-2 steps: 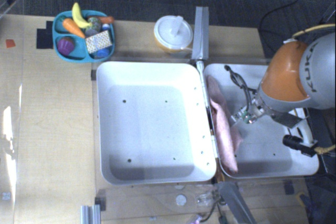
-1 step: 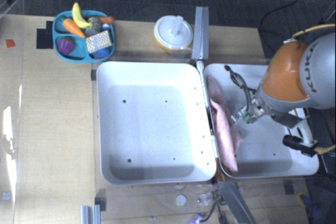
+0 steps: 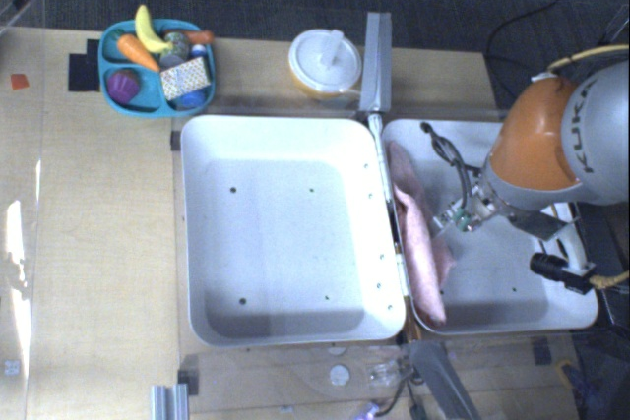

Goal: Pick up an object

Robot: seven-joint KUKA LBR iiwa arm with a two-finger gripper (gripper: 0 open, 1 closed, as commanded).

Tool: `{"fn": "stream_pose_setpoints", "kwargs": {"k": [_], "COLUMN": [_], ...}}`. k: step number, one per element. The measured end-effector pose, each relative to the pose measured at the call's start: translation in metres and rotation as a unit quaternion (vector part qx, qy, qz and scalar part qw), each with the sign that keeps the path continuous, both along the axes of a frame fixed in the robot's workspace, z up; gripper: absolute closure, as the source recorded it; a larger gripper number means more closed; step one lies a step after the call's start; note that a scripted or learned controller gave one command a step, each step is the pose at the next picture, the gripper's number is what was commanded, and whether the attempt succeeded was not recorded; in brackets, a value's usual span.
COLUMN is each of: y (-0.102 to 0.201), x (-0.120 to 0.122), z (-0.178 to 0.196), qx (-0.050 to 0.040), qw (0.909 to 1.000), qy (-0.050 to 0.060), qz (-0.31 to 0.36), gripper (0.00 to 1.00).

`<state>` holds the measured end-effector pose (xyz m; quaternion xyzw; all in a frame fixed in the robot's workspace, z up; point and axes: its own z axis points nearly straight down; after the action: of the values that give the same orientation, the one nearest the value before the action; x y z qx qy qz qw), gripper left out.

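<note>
Only readable text: "KU", the start of cut-off black lettering, on the grey arm housing (image 3: 602, 128) at the right edge, beside the orange band (image 3: 532, 141). No other legible labels, numbers or signs anywhere.

A blue tray (image 3: 110, 100) of toy food sits beyond the bins — a lidded white cup (image 3: 325, 61) near it.

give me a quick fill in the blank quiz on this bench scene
1. The pink cloth lies along the ____ wall of the right bin.
2. The claw hangs over the ____ bin.
3. The banana lies in a ____ tray.
4. The band above the arm's wrist is ____.

Missing words: left; right; blue; orange
</note>
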<state>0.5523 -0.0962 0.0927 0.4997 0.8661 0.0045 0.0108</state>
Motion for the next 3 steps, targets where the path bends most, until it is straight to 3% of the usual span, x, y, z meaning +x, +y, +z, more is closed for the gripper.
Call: {"fn": "stream_pose_setpoints", "kwargs": {"k": [3], "y": [0.0], "x": [0.0], "z": [0.0], "qx": [0.0], "qw": [1.0], "qy": [0.0], "qz": [0.0], "gripper": [0.0]}}
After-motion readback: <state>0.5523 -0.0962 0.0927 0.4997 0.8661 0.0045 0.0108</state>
